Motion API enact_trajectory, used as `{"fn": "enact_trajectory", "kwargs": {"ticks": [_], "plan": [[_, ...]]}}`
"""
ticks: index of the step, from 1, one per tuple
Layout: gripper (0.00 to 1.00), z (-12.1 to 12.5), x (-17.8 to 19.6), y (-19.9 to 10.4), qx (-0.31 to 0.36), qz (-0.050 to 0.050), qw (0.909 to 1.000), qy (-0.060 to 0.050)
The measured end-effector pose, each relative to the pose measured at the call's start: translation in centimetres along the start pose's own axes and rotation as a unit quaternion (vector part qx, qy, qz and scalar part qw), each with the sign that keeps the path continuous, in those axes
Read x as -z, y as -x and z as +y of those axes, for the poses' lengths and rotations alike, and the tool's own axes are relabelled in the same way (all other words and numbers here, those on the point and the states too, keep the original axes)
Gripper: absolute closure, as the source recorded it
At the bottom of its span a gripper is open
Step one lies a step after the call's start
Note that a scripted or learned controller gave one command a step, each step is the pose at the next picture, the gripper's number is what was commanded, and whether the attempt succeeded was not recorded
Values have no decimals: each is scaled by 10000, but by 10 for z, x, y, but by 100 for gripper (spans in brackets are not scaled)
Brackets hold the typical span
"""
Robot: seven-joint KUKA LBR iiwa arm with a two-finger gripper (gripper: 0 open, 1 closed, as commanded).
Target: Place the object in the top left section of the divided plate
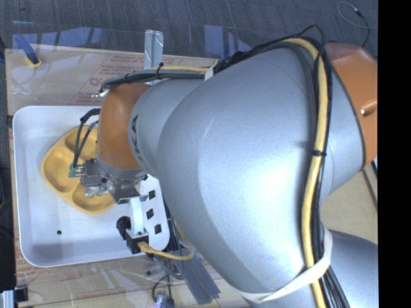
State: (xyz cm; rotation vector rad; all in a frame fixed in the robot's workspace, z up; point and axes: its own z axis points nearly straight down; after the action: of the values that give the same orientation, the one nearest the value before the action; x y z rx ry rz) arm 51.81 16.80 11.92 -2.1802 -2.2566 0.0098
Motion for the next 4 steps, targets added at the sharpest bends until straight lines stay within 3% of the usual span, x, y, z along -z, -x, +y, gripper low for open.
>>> {"fn": "enact_trajectory", "kwargs": {"ticks": [1, 2, 3, 4], "plan": [[100, -19, -8, -5, -69, 0, 10000, -2], [100, 21, 94, -36, 85, 2, 10000, 14], [100, 37, 53, -43, -1648, 1, 9863, 1], [100, 11, 76, 27, -1682, 7, 9858, -3]]}}
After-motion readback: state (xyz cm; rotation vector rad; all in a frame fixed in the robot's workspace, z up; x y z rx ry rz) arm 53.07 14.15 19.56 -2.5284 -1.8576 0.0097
